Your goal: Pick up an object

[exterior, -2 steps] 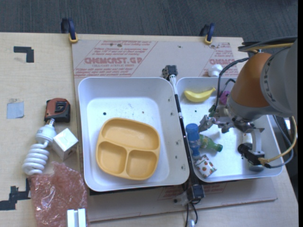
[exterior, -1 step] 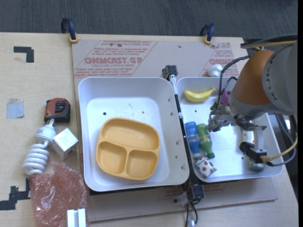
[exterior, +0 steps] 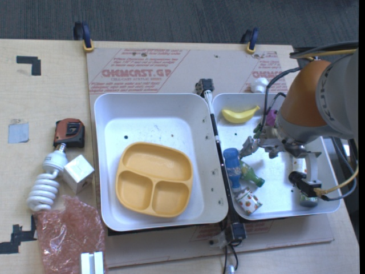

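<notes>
At the bottom left of the frame lies a crinkled sheet of reddish translucent plastic wrap [exterior: 67, 233], with a small white ribbed block [exterior: 92, 262] at its lower edge. Just above them rest a white spiral compact bulb [exterior: 47, 181], a small white cube [exterior: 79, 169] and an orange-and-black tape measure [exterior: 69, 132], all on the pale wooden bench [exterior: 34, 101].

The left shallow white plastic bin [exterior: 108, 153], smooth with rounded corners, holds a matte yellow-orange divided tray [exterior: 154, 178] with three compartments, lying flat in the lower middle of the bin.

The right shallow white bin [exterior: 285, 210] holds a yellow banana-shaped toy [exterior: 239, 115] near its upper left corner, a blue cylindrical bottle [exterior: 232, 164] along its left wall, a small green piece [exterior: 254, 178] just beside the bottle, and a white patterned carton [exterior: 248, 202] tilted at the lower left.

The grey arm with its orange band [exterior: 302, 99] fills the right of the frame, over the right bin. Its gripper [exterior: 255, 144] sits low in the middle of that bin, just right of the blue bottle; whether its fingers stand apart or together I cannot tell.

Both bins rest on a brown printed cardboard sheet [exterior: 142, 67], held by blue clamps [exterior: 84, 34] at the top edge. Dark grey carpet [exterior: 171, 4] runs beyond.
</notes>
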### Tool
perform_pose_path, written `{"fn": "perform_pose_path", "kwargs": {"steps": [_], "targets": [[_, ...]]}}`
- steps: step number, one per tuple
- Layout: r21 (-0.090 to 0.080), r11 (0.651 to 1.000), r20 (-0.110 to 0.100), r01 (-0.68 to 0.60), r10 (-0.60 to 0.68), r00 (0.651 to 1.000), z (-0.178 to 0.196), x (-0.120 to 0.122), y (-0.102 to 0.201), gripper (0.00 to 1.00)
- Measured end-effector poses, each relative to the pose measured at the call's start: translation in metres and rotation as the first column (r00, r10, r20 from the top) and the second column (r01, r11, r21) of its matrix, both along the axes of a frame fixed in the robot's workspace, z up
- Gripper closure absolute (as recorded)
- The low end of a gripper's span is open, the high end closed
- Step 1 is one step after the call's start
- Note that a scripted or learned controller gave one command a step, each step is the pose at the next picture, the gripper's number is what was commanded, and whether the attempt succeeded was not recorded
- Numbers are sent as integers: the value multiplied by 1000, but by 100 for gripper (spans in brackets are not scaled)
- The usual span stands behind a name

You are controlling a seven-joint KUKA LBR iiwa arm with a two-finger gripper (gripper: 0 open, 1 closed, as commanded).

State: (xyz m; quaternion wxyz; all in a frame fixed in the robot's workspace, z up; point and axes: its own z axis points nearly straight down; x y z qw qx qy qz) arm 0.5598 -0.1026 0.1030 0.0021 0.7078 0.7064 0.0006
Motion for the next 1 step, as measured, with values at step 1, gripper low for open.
{"fn": "perform_pose_path", "kwargs": {"steps": [1], "targets": [[-7, 1000, 7, 5, -5, 1000, -8, -35, 4, 0]]}}
